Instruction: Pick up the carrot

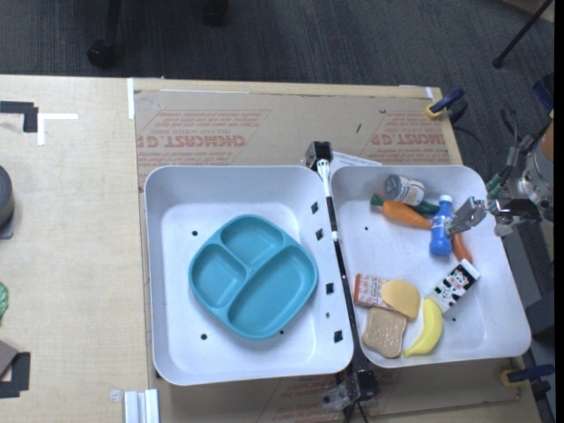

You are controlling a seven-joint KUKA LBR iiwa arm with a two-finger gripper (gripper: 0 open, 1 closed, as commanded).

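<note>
Carrot lies in the right bin, upper right of the frame, long axis running left to right with a slight downward tilt; its right end touches a blue bottle. We locate the hand just right of that bottle, so the carrot lies to its left. We cannot tell whether the hand is released or clenched. Readable writing: mirrored red print on the cardboard above the bins, not legible enough to transcribe
</note>
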